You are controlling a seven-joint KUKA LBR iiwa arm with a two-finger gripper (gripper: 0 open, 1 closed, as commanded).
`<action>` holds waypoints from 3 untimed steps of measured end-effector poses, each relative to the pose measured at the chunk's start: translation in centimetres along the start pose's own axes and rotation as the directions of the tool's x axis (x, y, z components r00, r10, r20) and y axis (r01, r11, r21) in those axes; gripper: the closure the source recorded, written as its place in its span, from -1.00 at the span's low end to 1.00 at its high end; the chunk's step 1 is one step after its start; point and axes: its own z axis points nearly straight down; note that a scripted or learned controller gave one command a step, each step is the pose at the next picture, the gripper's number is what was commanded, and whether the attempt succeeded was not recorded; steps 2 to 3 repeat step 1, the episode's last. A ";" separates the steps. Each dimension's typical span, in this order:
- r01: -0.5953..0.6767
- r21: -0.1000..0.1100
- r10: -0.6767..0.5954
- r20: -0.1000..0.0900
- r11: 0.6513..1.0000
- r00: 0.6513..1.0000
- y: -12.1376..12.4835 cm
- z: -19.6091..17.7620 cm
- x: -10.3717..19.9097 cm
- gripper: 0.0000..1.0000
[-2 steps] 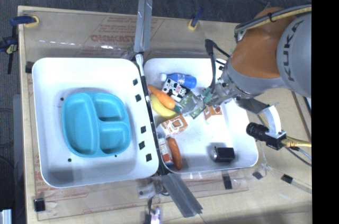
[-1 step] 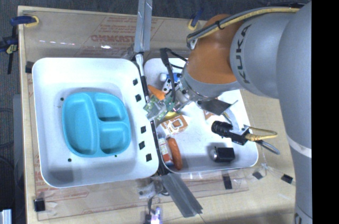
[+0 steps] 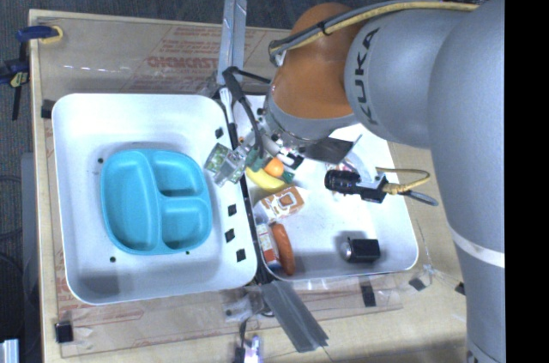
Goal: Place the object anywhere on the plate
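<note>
Bins sit side by side on the bench. The left bin (image 3: 77, 267) holds a blue plate (image 3: 137, 198) with three hollow parts, and nothing lies on it. The big grey arm (image 3: 412, 78) reaches in from the right and bends down over the wall between the bins. Its gripper (image 3: 238, 154) is low, right at that wall. A small green and pale thing (image 3: 220, 162) is at the tip of the gripper, just beside the plate's right side and not on it. It is too small and blurry to tell if the gripper has hold of it. The right bin (image 3: 399, 220) has a yellow banana (image 3: 264, 177) close to the gripper, a little orange snack pack (image 3: 283, 202) below it, a red sausage (image 3: 283, 248) near the front wall, and a black block (image 3: 362, 249) well apart to the right.
</note>
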 end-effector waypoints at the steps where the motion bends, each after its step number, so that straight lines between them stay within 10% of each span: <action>1: -0.001 0.000 0.001 0.000 1.000 1.000 0.0 0.0 0.0 -1.00; 3: -0.001 0.000 0.001 0.000 1.000 1.000 0.0 0.0 0.0 -1.00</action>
